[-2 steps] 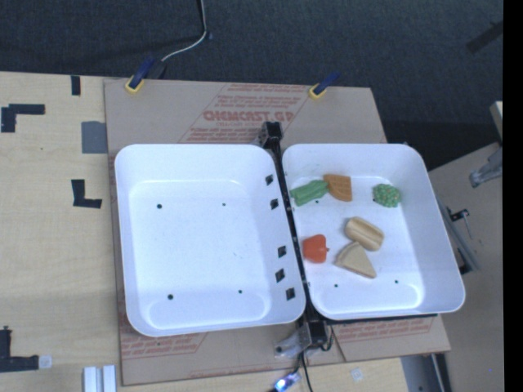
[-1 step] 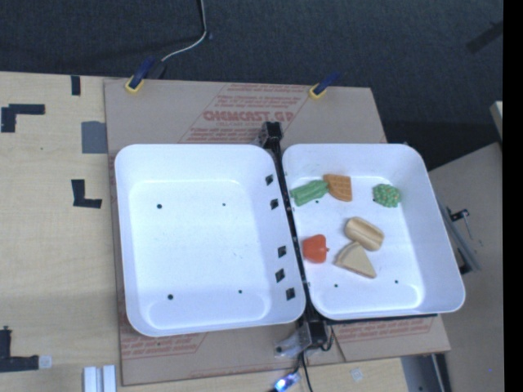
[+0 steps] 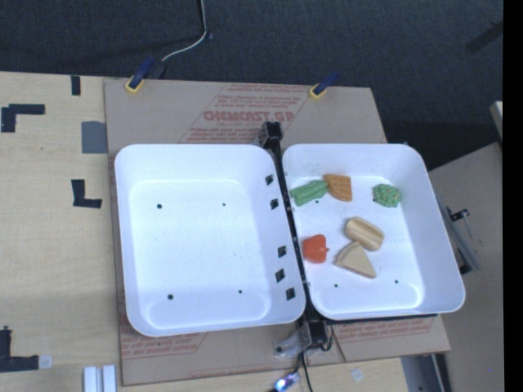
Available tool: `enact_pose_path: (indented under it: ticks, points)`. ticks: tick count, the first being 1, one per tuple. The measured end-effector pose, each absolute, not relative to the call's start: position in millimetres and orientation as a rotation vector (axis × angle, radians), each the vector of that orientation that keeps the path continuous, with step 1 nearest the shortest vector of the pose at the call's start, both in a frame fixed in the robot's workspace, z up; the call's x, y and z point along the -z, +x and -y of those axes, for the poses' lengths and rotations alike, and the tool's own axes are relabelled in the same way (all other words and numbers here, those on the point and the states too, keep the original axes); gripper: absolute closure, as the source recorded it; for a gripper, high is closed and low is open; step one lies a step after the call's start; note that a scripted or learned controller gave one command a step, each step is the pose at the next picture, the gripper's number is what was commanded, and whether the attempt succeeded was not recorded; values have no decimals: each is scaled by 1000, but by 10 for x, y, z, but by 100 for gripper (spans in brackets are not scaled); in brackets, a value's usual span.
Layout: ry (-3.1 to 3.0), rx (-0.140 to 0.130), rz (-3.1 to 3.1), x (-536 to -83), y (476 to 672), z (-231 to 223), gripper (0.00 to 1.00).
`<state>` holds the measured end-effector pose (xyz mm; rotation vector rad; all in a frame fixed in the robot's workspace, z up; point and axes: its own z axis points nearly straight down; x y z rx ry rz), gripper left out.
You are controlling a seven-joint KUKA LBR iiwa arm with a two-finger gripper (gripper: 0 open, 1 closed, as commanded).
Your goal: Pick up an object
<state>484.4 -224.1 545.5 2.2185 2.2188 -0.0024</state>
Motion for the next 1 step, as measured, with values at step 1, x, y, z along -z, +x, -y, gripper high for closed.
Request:
enact_pose_path:
  ticks: [1]
  points:
    - [2227,7,-2226,-4585,4836,2235,100]
